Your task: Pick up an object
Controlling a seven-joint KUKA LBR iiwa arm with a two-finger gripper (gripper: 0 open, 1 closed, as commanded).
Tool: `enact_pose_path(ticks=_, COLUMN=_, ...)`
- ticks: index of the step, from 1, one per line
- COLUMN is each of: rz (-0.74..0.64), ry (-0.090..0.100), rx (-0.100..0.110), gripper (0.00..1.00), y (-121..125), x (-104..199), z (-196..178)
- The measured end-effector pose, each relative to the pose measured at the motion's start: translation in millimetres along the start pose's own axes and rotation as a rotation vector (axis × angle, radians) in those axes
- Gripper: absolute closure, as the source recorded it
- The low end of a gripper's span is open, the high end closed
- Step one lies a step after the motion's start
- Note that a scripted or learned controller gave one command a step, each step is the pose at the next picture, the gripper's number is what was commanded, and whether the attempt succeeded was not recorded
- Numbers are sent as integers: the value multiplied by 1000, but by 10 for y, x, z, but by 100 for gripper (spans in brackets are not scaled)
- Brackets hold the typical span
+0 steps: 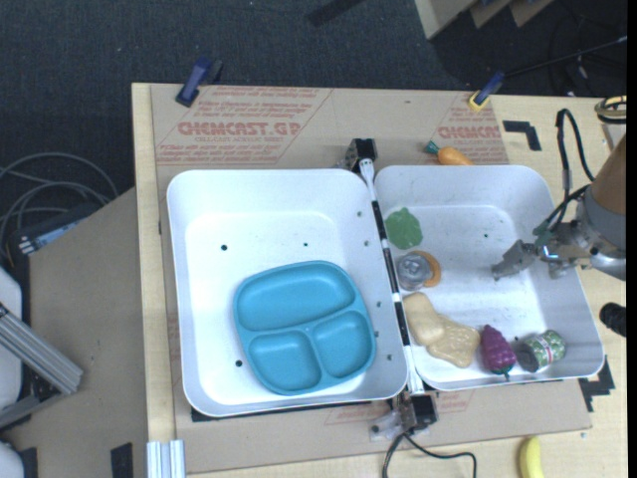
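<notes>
The bench carries two shallow white bins side by side: the left bin (199,227) holds a blue three-compartment tray (304,325) lying toward its near right corner, and the right bin (518,182) holds all the small pieces. The arm (607,217) reaches in from the right, and its gripper (518,259) hangs over the open middle of the right bin, fingertips pointing toward the divider; its fingers look slightly spread with nothing between them, though the gap is small and hard to read. Along the divider lie a green leafy toy (404,228), below it a round metallic can (415,268), then a beige lumpy toy (438,332) whose long axis runs diagonally toward the bin's near edge. Near the front wall sit a purple piece (497,349) and, touching it on the right, a small green-banded can (542,348). The purple piece lies closest, down-frame from the fingertips; the round can lies level with them, toward the divider.
</notes>
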State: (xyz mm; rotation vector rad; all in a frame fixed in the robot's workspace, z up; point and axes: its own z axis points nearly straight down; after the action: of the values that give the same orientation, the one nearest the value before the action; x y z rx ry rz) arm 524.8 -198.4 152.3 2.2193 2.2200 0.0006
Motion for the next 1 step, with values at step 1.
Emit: enact_pose_path(ticks=1, rz=-1, ry=3, rx=4, gripper=0, y=-460, x=620, z=64)
